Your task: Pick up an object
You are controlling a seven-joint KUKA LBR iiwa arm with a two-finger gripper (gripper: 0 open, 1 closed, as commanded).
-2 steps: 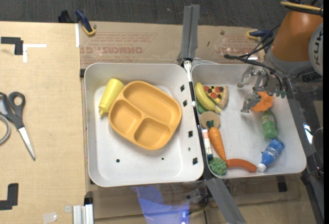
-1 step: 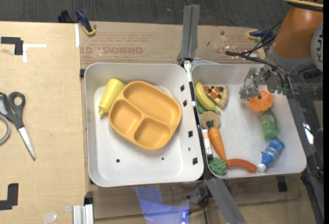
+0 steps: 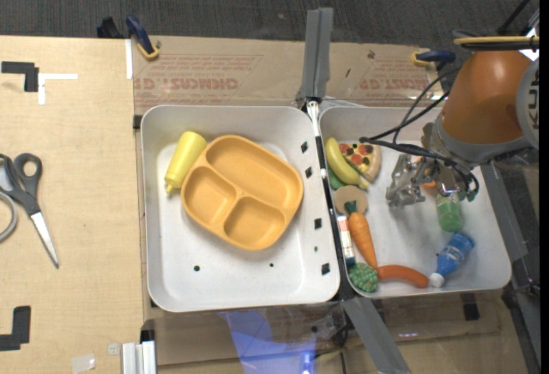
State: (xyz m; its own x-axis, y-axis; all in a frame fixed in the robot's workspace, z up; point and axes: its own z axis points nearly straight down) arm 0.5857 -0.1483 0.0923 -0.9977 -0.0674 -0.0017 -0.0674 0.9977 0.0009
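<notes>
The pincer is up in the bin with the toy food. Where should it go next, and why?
Probably straight down a little. The pincer hangs over a bare patch of the right bin, with nothing seen between its fingers. The green bottle lies just to its right and the blue bottle below that, so a small shift toward the green one looks best.

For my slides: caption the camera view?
End effector hovers in right bin over toy food; yellow tray fills the left.

Arm (image 3: 489, 98) cut by right edge; green bottle (image 3: 448, 214) partly hidden.
</notes>
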